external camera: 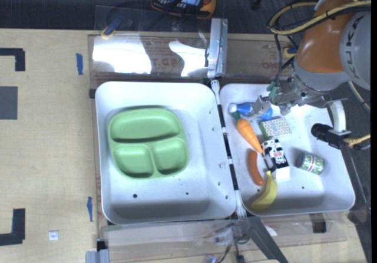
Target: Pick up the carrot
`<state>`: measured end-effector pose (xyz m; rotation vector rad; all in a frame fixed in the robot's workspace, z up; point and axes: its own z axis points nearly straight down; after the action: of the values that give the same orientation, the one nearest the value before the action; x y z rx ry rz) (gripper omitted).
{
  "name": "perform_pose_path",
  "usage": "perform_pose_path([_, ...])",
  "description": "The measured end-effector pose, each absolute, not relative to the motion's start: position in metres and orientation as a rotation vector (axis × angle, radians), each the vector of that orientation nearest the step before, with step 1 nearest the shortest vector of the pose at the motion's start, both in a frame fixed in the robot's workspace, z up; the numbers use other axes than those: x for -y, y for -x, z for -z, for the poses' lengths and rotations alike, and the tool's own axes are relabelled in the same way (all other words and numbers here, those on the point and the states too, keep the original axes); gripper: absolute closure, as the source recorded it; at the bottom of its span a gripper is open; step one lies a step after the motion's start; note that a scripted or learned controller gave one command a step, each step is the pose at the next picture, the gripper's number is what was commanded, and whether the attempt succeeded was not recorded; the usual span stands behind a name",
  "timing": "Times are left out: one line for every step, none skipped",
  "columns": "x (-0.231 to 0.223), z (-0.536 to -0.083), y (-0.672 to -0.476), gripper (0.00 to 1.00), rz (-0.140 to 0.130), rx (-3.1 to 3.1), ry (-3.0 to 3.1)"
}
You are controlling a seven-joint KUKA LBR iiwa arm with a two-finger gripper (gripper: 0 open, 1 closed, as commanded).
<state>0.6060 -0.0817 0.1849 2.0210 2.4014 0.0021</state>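
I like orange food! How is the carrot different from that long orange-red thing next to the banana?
The carrot tapers to a point and has a green end; the orange-red sausage-like piece is rounded at both ends. The carrot is brighter orange; the other is redder. The carrot lies slanted, higher up in the right bin; the other lies lower, touching the banana. Both are long and lie flat.
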Motion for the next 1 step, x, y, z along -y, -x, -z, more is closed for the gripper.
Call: perform_pose_path([0.0391, -0.1851, -0.6142, 0.00, -0.003, -2.478, -1.926])
